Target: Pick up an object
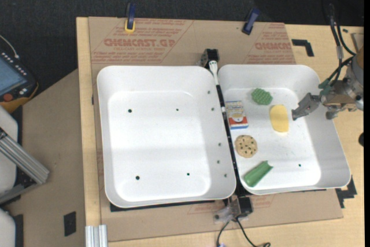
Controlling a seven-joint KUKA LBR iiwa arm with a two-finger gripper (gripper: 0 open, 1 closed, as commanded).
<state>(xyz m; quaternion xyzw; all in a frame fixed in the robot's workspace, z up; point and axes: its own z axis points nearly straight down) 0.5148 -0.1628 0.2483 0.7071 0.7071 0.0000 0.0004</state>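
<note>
Two shallow white bins sit side by side on the cardboard-covered surface, the left bin and the right bin meeting along their inner rims. At the right bin's right edge, toward the far side, the hand hangs over the rim, and whether its fingers are parted or gripping anything cannot be made out. Five small things lie in the right bin's left half: a yellow piece nearest the hand, a green wedge near the front rim, a round cookie, a green ridged piece toward the far rim, and a small carton against the inner rim.
</note>
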